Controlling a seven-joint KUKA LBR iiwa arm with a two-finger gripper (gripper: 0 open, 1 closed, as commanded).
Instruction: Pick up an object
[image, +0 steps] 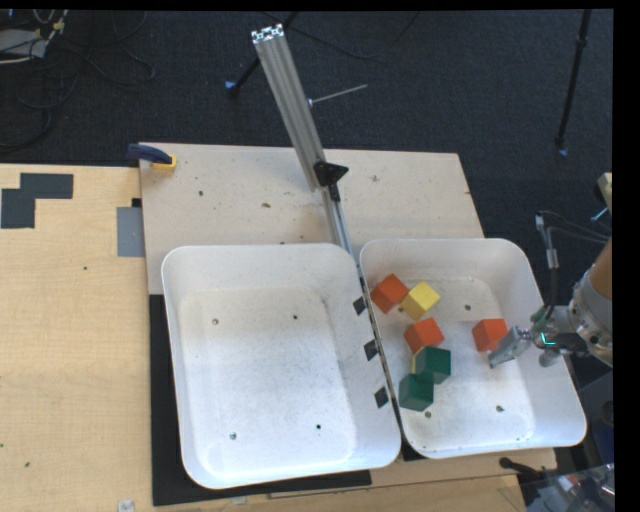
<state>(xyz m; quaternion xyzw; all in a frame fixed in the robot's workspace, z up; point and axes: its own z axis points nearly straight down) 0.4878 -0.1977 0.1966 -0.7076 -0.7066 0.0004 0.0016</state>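
While the gripper (508, 347) hangs near the right bin's rim (556, 330), seemingly parted, an orange cube (489, 333) sits just beside it.

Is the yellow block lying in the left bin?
No. The yellow block lies in the right bin, among orange and green blocks beside the divider.

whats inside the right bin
The right bin holds six blocks: three orange blocks, a yellow block and two green blocks. The gripper reaches in, hiding the floor beneath it.
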